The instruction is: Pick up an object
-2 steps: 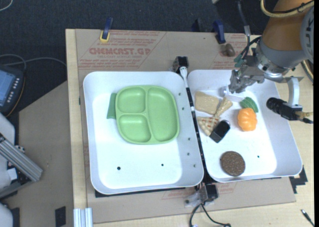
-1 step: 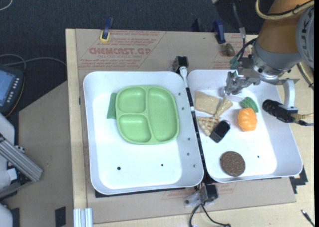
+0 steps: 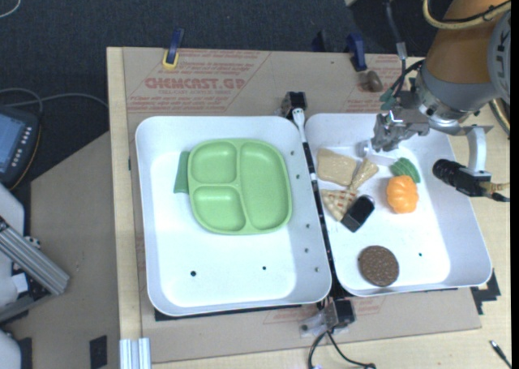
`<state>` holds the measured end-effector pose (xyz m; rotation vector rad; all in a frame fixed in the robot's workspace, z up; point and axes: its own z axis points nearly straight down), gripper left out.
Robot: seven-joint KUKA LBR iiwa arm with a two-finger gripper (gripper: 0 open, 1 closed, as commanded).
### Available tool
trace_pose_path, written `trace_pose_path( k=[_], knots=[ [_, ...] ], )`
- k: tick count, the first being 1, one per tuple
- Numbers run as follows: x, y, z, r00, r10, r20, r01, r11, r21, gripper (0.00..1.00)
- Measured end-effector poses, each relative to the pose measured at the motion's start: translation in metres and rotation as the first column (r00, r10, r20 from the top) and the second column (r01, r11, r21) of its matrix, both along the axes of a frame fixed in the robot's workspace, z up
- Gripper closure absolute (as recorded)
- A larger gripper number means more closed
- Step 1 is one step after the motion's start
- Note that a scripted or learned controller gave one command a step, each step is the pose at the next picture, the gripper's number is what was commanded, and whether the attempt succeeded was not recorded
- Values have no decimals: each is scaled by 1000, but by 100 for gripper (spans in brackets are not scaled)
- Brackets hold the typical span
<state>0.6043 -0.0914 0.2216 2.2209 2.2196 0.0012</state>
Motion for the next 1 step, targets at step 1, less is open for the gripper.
trace_pose_path(
  k=[1],
  knots=[
    [9, 5, -6, 1000, 2, 0, -2, 1000, 0, 100]
  ],
)
